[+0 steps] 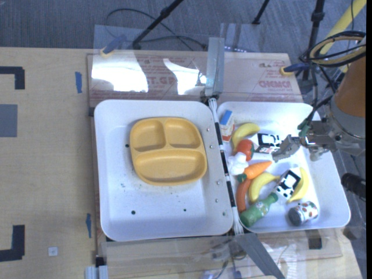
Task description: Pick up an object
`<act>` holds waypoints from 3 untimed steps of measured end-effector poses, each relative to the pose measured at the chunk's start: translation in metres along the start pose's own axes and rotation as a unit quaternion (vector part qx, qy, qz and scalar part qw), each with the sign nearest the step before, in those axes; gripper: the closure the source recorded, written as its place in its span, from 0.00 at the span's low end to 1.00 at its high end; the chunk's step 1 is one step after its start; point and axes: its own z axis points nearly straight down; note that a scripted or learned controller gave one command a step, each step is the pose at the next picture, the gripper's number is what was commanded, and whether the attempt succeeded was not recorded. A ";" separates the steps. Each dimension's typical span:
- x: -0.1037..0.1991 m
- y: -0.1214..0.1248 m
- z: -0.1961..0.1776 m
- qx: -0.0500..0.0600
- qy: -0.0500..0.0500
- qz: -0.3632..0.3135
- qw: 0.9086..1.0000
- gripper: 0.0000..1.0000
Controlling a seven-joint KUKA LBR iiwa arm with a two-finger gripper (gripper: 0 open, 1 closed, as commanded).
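The right bin [334,173] holds a heap of toy food. A yellow banana [245,131] lies at its back left, with a black-and-white box [267,140] beside it. An orange carrot [257,169] and a second banana [261,183] lie in the middle. Near the front are a green bottle [258,209] and a silver can [302,213]. My gripper [285,149] hangs over the bin's middle, just right of the black-and-white box and above the carrot. I see nothing held in it.
The left bin [110,173] carries a yellow divided plate [167,150]. A metal divider [220,156] runs between the bins. A small carton [226,121] and a red piece [244,149] lie along the right bin's left wall. Cables and stands crowd the far right.
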 end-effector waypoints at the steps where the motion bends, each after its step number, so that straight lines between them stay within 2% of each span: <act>1: 0.004 0.032 0.118 -0.001 0.000 -0.025 1.000 0.00; 2: -0.004 0.019 0.176 -0.006 -0.001 -0.073 0.997 0.00; 3: -0.005 0.021 0.167 -0.008 -0.002 -0.072 0.997 1.00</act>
